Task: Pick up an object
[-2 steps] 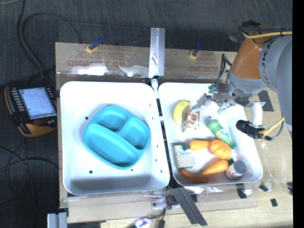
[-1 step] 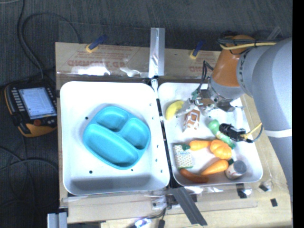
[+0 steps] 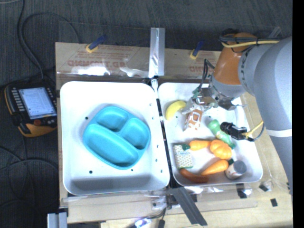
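My gripper (image 3: 201,98) hangs over the back of the right bin (image 3: 254,148), under the orange wrist band. Just in front of it lies a small white and orange carton (image 3: 194,119), and a yellow lemon (image 3: 174,109) rests to the carton's left. Further forward lie a green bottle (image 3: 218,130), an orange carrot (image 3: 199,145), an orange pepper-like piece (image 3: 221,149) and a second carrot (image 3: 214,166). A green and white packet (image 3: 184,156), a dark red sausage (image 3: 192,175) and a grey can (image 3: 236,168) sit along the front. Nothing shows in the gripper's grasp.
The left bin (image 3: 76,175) holds a blue divided tray (image 3: 117,136). The grey arm (image 3: 273,80) fills the right side above the bench. A metal post (image 3: 156,51) stands behind the divide between the bins. A teach pendant (image 3: 31,106) lies on the floor at the left.
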You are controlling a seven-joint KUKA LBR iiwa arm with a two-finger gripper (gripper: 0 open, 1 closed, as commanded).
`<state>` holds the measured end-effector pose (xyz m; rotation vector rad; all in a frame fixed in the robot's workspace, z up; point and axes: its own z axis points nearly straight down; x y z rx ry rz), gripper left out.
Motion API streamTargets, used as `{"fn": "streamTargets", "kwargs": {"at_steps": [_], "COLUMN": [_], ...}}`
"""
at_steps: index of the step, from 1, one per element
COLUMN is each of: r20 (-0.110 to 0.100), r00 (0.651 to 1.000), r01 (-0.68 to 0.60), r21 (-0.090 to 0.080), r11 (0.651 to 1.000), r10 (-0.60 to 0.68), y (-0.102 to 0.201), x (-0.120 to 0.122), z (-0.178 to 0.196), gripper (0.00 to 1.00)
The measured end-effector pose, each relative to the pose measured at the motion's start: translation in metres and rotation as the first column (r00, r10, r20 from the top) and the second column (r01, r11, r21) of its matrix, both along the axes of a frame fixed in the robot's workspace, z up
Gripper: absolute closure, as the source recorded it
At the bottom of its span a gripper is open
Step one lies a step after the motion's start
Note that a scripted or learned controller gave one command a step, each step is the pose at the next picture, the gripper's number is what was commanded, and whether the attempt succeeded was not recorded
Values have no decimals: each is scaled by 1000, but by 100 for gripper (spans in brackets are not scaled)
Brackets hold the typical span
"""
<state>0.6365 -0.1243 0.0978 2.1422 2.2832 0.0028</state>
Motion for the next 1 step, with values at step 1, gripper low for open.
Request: {"fn": "streamTargets", "kwargs": {"at_steps": [1], "r20": [-12], "r00": [995], "r01": [-100], "r21": [5], "r11": [995], "r10": [100], "y": [29], "x": [32], "z": [106], "gripper": [100]}}
